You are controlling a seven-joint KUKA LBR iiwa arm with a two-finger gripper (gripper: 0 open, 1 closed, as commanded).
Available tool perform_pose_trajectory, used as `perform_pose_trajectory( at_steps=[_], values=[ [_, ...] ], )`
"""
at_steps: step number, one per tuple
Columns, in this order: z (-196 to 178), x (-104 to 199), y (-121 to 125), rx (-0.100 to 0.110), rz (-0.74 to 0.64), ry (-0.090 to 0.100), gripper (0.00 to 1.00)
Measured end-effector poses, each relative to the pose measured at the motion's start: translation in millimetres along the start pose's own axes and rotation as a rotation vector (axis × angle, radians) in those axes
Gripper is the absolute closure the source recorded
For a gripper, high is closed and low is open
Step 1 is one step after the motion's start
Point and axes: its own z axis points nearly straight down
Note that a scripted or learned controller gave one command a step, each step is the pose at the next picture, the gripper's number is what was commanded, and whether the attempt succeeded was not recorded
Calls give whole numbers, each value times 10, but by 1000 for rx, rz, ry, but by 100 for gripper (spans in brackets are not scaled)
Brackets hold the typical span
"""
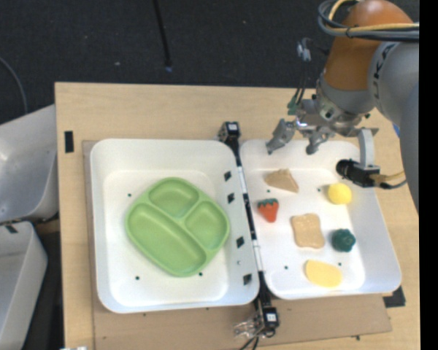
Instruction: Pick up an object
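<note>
No text, label, brand, number or sign can be read anywhere in the camera view. The white bins, the green divided plate, the toy food pieces, the bench and the arm all show plain surfaces, and any markings on them are too small or blurred to make out.

My two-finger gripper [298, 140] hangs over the right shallow white bin's [376, 268] far edge; a green divided plastic plate [177, 226] lies in the left shallow white bin [109, 283].
</note>
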Motion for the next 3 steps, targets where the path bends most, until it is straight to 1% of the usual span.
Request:
perform_pose_trajectory(
  at_steps=[1, 2, 3],
  values=[
    [485, -111, -9, 0, 4, -1, 0],
    [1026, -179, 77, -2, 5, -1, 0],
    [883, -188, 87, -8, 6, -2, 100]
  ],
)
